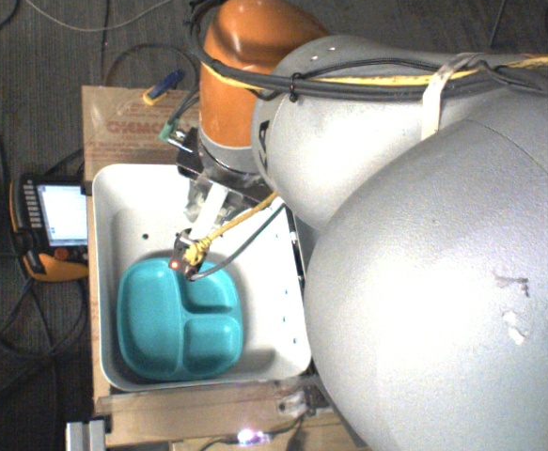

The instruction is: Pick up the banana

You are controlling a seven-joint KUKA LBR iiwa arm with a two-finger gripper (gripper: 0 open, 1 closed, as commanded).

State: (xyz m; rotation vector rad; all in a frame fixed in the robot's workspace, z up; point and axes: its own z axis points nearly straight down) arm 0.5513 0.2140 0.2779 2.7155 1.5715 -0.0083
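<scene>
White bin holds one teal tray.

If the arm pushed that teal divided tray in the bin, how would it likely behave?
The teal tray looks like rigid moulded plastic, so probably stiff and light. It lies flat and low in the white bin, so it would likely slide rather than tip. Its smooth rounded rim may be slippery to pinch.

Red printed lettering ran across the brown cardboard sheet lying under the far end of the white bin, on the left side of the bench. Characters were too blurred to make out; no word could be read. The handheld pendant left of the bin had a lit screen, its contents illegible. Nothing else carried markings.
</scene>
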